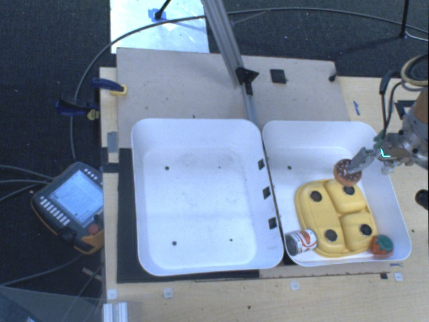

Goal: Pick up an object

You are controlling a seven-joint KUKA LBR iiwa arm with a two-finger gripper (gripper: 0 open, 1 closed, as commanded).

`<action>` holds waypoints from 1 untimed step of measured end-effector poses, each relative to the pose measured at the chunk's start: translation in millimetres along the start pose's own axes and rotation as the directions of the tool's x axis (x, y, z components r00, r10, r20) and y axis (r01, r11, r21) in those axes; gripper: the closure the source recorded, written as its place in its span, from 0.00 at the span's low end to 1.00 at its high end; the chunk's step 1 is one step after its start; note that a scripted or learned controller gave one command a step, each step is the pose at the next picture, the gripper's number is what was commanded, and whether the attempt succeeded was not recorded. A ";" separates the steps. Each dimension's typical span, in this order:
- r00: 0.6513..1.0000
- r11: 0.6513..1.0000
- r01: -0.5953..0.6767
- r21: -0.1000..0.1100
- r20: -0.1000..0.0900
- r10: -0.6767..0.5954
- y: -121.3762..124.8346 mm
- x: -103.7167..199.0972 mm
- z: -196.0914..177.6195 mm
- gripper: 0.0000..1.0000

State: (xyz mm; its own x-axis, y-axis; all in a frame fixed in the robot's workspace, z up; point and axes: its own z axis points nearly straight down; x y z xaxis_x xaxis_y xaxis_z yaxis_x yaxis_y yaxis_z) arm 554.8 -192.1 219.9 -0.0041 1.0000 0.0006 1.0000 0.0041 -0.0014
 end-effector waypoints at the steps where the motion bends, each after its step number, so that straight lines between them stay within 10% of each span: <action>1: 1.000 1.000 0.001 -0.003 0.001 -0.001 0.8 0.0 -1.0 0.00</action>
State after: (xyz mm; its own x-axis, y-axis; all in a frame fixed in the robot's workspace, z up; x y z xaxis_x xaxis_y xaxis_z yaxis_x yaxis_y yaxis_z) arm 555.5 -192.1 220.9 -0.0047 1.0000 -0.0001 1.0000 0.0047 0.0012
